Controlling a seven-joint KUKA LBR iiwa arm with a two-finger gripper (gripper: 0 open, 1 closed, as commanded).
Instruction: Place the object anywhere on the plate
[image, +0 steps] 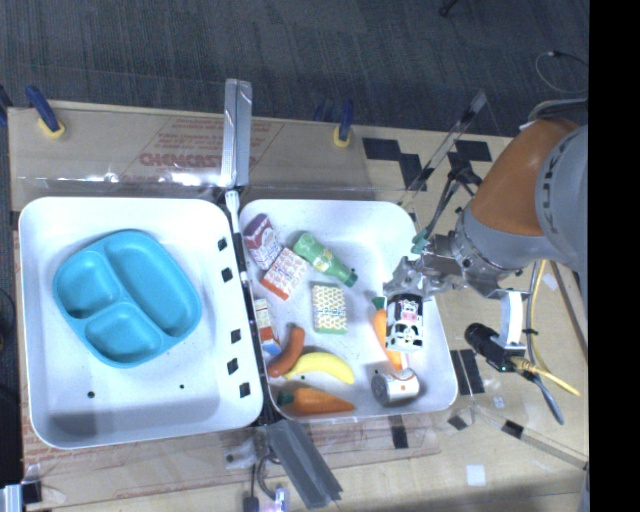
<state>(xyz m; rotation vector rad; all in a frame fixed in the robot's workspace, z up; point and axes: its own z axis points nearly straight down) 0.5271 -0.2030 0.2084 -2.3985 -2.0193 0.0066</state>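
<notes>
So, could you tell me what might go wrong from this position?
The gripper sits over a crowded corner of the right bin: the cow carton, a carrot and a can lie close together, so it may nudge or take the wrong one. The plate lies in the other bin, so a weak grasp could drop on the way.

Lighting: even, fairly bright overhead illumination. Glare: the two shallow white plastic bins (60, 400) wash out near pure white, with a soft grey shadow along the left bin's lower wall. Colour: the sectioned blue plastic plate (127, 297) is strongly saturated. Sharpness: moderate; small package labels unreadable. Background: dark carpet, dim.
</notes>
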